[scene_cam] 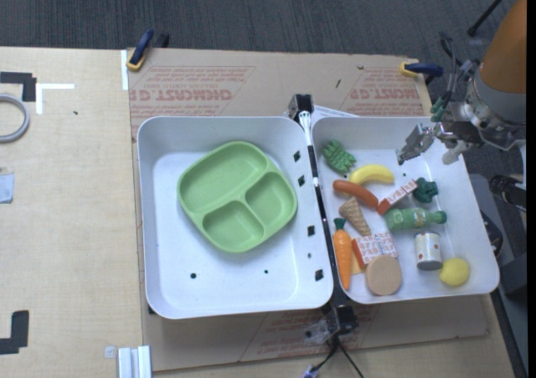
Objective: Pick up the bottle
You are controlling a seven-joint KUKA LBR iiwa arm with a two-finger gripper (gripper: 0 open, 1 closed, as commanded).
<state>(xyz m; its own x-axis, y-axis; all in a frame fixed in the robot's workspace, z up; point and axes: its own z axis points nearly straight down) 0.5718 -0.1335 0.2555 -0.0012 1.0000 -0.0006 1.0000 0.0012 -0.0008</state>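
I see the end effector [416,143] hanging over the upper right of the right bin [479,200]; I cannot tell its state from here. The green bottle [414,218] lies on its side in that bin, right of centre, well below it and apart from it. Just beside the bottle: broccoli [425,190] above, small can [428,250] below, lemon [455,272] lower right. Green divided plate [238,195] sits in the left bin [167,284].
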